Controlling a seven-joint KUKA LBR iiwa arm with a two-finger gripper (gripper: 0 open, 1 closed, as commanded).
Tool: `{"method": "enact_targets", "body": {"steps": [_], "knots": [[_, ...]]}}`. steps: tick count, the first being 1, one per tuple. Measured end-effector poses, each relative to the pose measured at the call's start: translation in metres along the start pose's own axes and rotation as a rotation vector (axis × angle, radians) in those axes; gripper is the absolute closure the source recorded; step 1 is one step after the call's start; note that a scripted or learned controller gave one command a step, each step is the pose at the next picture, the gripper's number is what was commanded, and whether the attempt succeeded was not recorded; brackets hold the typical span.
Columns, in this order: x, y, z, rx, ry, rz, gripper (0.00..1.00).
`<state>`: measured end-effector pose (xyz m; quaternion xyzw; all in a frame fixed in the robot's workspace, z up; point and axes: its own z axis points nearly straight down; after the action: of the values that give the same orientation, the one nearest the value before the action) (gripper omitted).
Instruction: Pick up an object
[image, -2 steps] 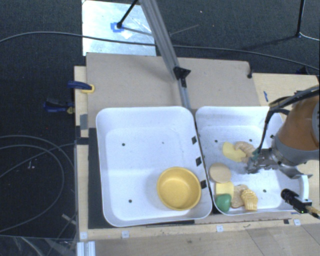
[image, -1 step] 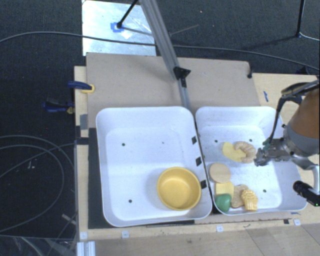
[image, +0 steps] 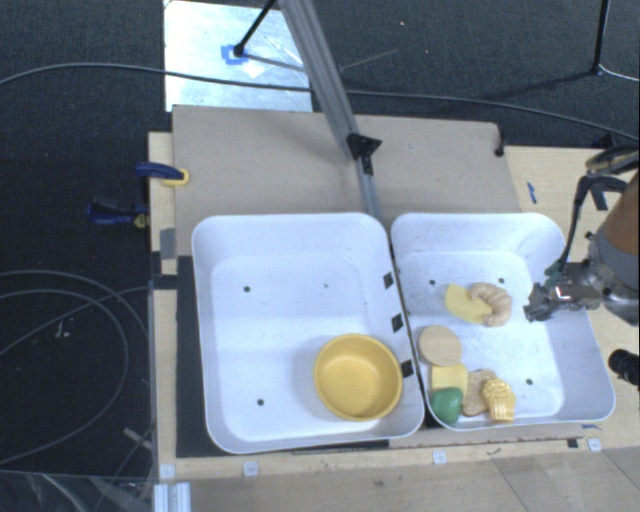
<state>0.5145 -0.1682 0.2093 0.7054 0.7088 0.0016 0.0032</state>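
Tool (image: 541, 302) (tips blurred) over right bin (image: 575, 360)

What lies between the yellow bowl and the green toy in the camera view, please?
In the camera view, the rims where the two bins meet, with a black clip, run between the yellow bowl and the green toy.

Looks like a robotics lab. Plain board surface (image: 300, 160) with two white bins (image: 290, 235) fixed side by side, clamps (image: 160, 175) at the left edge, a slanted metal pole (image: 330, 80) overhead, loose cables (image: 60, 330) across dark carpet (image: 70, 120), blue tape marks (image: 236, 53).
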Motion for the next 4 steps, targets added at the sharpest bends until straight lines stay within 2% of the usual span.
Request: {"method": "enact_targets", "body": {"steps": [1,4], "knots": [[-0.001,0.002,-0.054,-0.001,0.0,0.0,1.0],[0.162,0.026,-0.052,0.005,0.004,-0.006,1.0]]}}
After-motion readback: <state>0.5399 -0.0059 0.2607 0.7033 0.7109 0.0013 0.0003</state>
